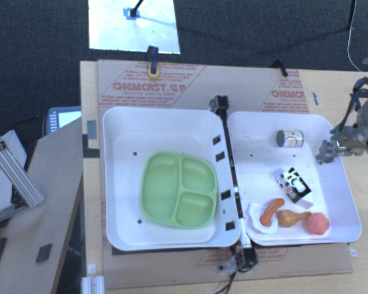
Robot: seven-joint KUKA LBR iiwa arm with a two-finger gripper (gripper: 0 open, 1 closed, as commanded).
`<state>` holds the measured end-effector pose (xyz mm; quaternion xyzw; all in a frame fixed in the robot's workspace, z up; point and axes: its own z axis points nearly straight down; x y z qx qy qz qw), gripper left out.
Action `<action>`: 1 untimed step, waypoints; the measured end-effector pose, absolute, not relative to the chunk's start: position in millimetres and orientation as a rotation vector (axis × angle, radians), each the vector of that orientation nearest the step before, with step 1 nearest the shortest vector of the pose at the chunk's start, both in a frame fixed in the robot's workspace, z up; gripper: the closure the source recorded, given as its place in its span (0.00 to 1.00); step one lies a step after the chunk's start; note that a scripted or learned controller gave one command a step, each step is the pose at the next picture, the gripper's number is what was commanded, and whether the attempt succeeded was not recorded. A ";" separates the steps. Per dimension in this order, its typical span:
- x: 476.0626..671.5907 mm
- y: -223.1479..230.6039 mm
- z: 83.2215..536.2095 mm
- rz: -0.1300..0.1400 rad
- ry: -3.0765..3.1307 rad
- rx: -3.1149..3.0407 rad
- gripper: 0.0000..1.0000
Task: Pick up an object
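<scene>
The right bin (331, 127) holds a small tin can (290, 139) lying on its side near the back. A black-and-white patterned box (294, 185) sits mid-bin. Along the front lie an orange sausage (272, 210) on a small white dish (257, 218), a tan drumstick (292, 217) and a pink ball-like fruit (318, 223). My gripper (327, 153) hangs over the bin's right edge, to the right of the can and above the box, apart from every object.
The left bin (119, 164) carries a green divided plate (179, 189). A black ridge with clips (227, 164) separates the two bins. A cardboard sheet (190, 81) lies under both, and a grey side table (43, 188) stands at the left.
</scene>
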<state>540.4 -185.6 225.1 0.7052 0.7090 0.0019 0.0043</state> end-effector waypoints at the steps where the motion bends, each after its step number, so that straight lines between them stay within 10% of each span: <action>1: 541.4 -185.7 224.3 0.002 2.226 2.213 1.00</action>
